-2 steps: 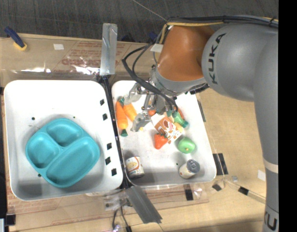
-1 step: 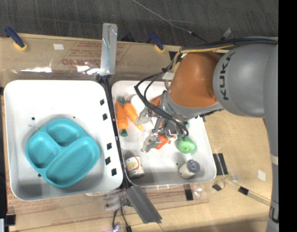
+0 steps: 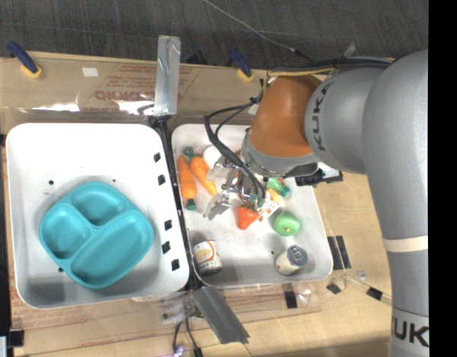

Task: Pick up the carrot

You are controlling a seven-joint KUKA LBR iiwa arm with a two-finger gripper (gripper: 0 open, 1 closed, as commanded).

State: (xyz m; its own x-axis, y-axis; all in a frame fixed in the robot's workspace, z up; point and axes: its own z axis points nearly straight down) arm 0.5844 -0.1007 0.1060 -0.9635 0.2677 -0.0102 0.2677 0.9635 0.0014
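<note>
One carrot to lift, right bin, hand above and just beside it.

Two orange pieces lie side by side against the left wall of the right bin (image 3: 318,255); the carrot (image 3: 199,174) is the shorter one with a green top, its neighbour (image 3: 187,183) touching it on the left. Hand (image 3: 227,193) hangs just right of the carrot, metal parts low over the bin floor; whether it is wide or narrow cannot be told, and nothing shows held. Near by: red piece (image 3: 246,216), green apple (image 3: 286,223), small can (image 3: 205,256), grey-lidded jar (image 3: 292,259). Left bin (image 3: 20,199) carries a teal plate (image 3: 96,233). Judgement: shift the hand left until centred on the carrot, turn it to close across the short width, descend clear of the neighbour and wall, then lift straight.
</note>
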